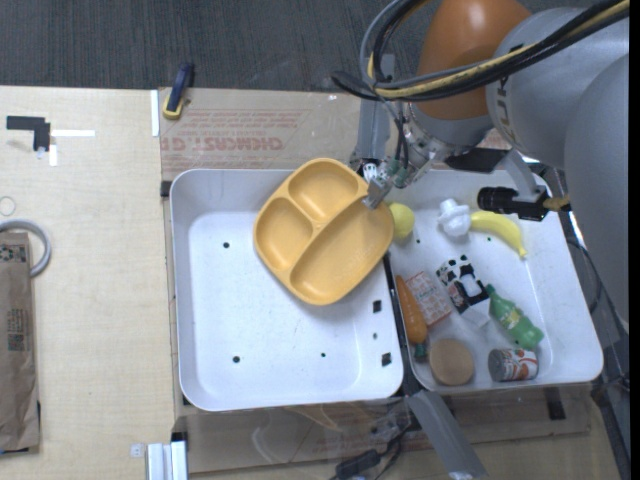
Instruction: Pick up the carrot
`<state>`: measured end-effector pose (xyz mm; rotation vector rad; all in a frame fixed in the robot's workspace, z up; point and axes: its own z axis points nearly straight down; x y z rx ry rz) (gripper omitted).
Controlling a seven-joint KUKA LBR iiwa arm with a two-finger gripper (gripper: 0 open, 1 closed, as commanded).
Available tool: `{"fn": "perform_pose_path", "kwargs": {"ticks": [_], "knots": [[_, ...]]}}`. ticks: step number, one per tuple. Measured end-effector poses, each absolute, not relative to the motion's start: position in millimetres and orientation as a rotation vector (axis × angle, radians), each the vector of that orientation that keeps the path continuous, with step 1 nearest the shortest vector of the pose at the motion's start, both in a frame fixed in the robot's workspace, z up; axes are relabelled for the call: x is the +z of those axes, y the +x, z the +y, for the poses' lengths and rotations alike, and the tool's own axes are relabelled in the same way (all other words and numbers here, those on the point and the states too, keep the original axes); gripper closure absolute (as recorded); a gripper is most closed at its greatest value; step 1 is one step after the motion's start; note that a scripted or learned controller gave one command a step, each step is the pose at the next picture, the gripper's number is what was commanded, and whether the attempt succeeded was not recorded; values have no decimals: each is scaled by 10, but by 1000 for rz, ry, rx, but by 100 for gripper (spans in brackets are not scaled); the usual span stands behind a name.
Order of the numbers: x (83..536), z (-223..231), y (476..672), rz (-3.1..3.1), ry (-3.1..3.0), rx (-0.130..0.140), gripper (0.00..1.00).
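The long orange carrot (412,313) lies untouched in the right white plastic bin (585,313), hard against that bin's left wall, so my job is not yet begun. Just right of the carrot sits a printed card packet (432,296); just below its tip, a round brown bun (452,362). That leaves me little room beside it. Farther from the carrot, up the dividing wall, a small yellow ball (401,220) rests, and past that my gripper (378,190) sits on the rim of the yellow sectioned plastic plate (318,233), apparently pinching it; how wide it stands I cannot tell.
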<state>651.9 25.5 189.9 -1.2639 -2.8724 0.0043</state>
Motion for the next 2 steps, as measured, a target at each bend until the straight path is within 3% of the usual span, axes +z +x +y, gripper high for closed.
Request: {"fn": "perform_pose_path", "kwargs": {"ticks": [1,2], "knots": [[2029,621,6467,-3016,-881,3,100],[1685,1245,6504,-3102,-475,4,100]]}}
